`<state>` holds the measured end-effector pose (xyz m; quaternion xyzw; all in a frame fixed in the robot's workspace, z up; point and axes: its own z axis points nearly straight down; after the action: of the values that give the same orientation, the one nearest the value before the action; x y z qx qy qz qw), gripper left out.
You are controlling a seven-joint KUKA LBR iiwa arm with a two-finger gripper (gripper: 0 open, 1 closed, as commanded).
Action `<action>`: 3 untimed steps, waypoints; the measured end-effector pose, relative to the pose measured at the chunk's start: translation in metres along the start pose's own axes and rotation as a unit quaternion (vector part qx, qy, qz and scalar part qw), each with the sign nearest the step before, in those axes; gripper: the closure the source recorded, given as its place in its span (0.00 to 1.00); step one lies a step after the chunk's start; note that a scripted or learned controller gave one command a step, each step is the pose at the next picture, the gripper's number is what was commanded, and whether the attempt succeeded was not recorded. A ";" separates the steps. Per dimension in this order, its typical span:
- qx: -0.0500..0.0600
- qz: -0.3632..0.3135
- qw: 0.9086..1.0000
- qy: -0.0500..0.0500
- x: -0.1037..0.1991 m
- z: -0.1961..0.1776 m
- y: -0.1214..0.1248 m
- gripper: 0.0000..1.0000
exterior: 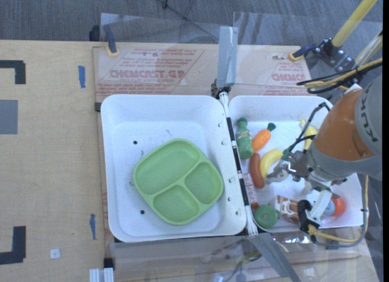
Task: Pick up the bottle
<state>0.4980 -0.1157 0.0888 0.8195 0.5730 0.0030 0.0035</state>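
In the right bin [358, 226], nearest the camera, a green round toy [265, 216] and a small printed packet [287, 204] lie at 6 o'clock; its print is unreadable. A hot dog [256, 170], banana [269, 158] and carrot [262, 137] crowd the middle. The green bottle [243, 139] lies at 10 o'clock against the left wall. The gripper [281, 172] hovers over the banana; its opening cannot be made out. A green divided plate [177, 181] fills the left bin [121, 116]. Cardboard [152, 68] beyond reads roughly "CHEMCAST".

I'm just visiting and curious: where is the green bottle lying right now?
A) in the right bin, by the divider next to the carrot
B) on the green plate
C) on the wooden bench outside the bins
A: the bottle lies in the right bin beside the carrot, apart from the plate.
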 end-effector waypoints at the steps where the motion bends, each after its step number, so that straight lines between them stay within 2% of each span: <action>1: 0.002 0.049 0.999 0.003 -0.061 0.000 0.069 0.00; 2: 0.004 -0.018 1.000 0.000 -0.035 -0.064 0.041 0.00; 3: 0.001 0.023 1.000 0.000 0.002 0.000 -0.019 0.00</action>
<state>0.4813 -0.1071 0.0883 0.8322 0.5544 0.0025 0.0031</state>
